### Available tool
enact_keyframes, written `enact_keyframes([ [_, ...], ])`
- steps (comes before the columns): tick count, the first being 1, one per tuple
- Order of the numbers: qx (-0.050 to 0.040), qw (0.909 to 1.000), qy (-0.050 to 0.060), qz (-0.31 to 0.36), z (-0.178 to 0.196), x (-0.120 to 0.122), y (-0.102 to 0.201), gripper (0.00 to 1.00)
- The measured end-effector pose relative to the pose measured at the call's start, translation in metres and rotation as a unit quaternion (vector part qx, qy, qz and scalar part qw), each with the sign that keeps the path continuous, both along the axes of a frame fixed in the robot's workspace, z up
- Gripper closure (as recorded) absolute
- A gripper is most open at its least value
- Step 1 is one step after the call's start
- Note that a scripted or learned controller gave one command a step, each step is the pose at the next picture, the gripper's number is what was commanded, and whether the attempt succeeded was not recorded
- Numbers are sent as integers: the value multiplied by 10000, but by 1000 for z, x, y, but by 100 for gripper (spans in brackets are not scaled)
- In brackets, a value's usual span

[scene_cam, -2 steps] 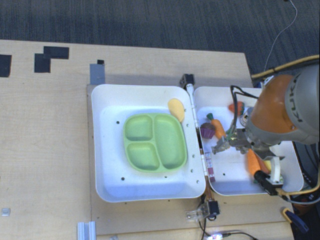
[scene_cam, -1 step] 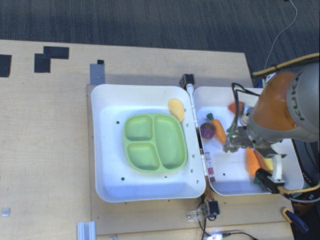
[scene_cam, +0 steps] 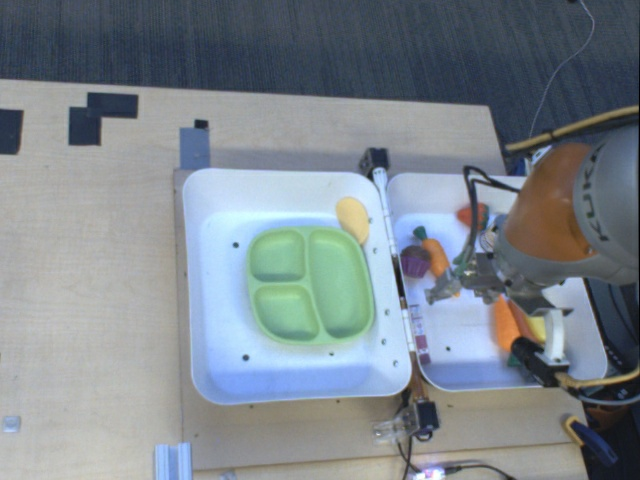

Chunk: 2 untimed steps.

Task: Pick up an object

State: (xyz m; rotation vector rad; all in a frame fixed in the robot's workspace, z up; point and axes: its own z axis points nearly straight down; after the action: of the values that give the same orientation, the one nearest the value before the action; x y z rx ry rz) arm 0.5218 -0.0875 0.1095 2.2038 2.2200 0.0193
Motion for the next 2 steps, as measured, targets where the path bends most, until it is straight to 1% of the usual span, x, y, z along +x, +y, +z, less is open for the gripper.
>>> enact_keyframes([
  [1,5,10000,-14,11,11,1,1,100],
  [2,5,10000,-13,14,11,1,1,0],
])
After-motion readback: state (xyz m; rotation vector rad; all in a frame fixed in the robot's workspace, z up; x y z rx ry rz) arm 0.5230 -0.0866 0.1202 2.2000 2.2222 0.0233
